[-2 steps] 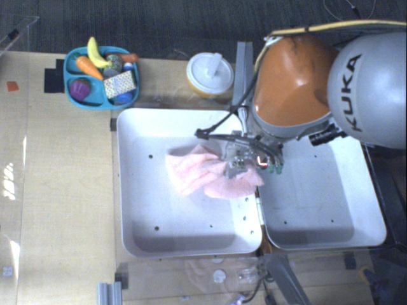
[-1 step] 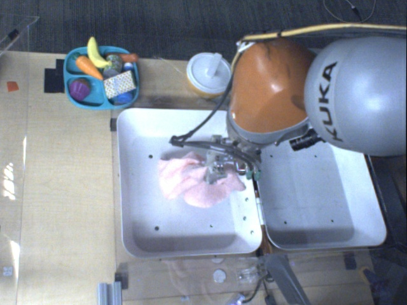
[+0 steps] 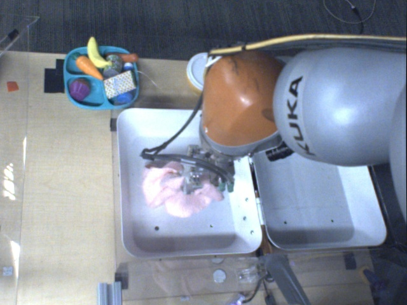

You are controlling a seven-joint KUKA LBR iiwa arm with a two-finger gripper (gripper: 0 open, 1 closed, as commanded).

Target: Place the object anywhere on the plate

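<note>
We see the gripper [image 3: 205, 178] low over the pink cloth [image 3: 175, 192] in the left bin [image 3: 127, 170], touching or just above its right part. We cannot tell how the hand stands or if it grips anything. The soft cloth may slip away, and no plate is clearly visible near it.

A pale pink, soft, crumpled object [image 3: 170, 189], perhaps a cloth or a floppy plate, lies flat on the floor of the left white bin [image 3: 137, 234], near its middle. Its right edge is partly hidden under the gripper [image 3: 197, 180], so its full outline cannot be made out.
</note>
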